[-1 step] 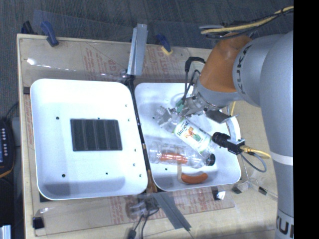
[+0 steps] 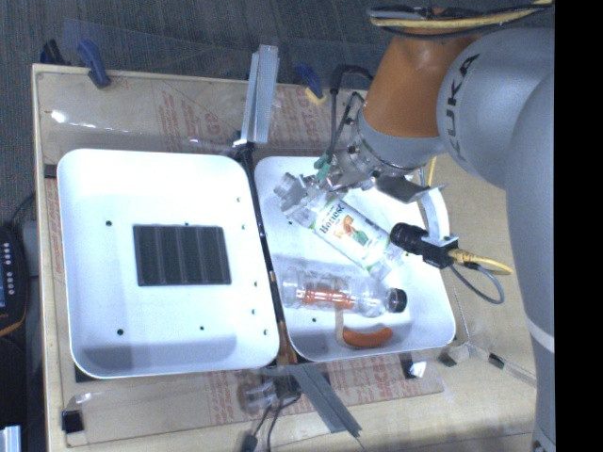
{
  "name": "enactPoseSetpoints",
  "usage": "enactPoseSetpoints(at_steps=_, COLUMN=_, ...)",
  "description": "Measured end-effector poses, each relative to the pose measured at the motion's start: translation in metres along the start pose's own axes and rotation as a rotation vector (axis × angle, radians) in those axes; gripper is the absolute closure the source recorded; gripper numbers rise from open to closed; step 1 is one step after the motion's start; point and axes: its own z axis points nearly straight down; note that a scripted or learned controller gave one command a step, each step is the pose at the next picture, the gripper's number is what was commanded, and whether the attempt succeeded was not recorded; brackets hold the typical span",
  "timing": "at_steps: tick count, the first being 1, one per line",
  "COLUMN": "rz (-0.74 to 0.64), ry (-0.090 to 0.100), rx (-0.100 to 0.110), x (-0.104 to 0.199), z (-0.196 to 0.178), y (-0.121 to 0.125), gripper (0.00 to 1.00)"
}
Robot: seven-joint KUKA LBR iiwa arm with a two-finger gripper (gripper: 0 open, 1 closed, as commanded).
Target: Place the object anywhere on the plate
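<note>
- The grey arm (image 2: pixel 490 111) with its orange band is seen over the far side of the right bin (image 2: pixel 424 323), reaching in from the right.
- The bench (image 2: pixel 490 384) is seen under and all around the right bin.
- The left bin (image 2: pixel 85 186) is set just beside the right bin, and their edges are touching.
- A dark plate (image 2: pixel 182 254) with ridges is laid flat in the middle of the left bin, well apart from the right bin.
- A bottle with a label (image 2: pixel 350 232) is laid on its side at a slant in the far half of the right bin. It is not on the plate.
- A clear bottle (image 2: pixel 330 295) with something red inside is laid on its side in the near half of the right bin.
- The gripper (image 2: pixel 306 188) is held low over the far left corner of the right bin, right at the top end of the bottle with a label. Whether it is wide or narrow cannot be told.
- An orange sausage (image 2: pixel 366 335) is laid by the near wall of the right bin.
- A small black cap (image 2: pixel 397 299) is seen in the right bin, between the two bottles.
</note>
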Motion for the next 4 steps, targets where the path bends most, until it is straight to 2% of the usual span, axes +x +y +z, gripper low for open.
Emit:
enactPoseSetpoints(at_steps=1, rz=-0.306, ry=0.001, rx=0.004, x=0.058, z=0.05, y=-0.004, gripper=1.0)
enactPoseSetpoints(at_steps=2, rz=-0.562, ry=-0.002, rx=0.0, x=0.105, z=0.047, y=0.059, gripper=1.0)
enactPoseSetpoints(at_steps=3, rz=-0.567, ry=-0.001, rx=0.003, x=0.125, z=0.072, y=0.024, gripper=1.0)
enactPoseSetpoints(at_steps=4, rz=-0.566, ry=-0.001, rx=0.002, x=0.125, z=0.072, y=0.024, gripper=0.0)
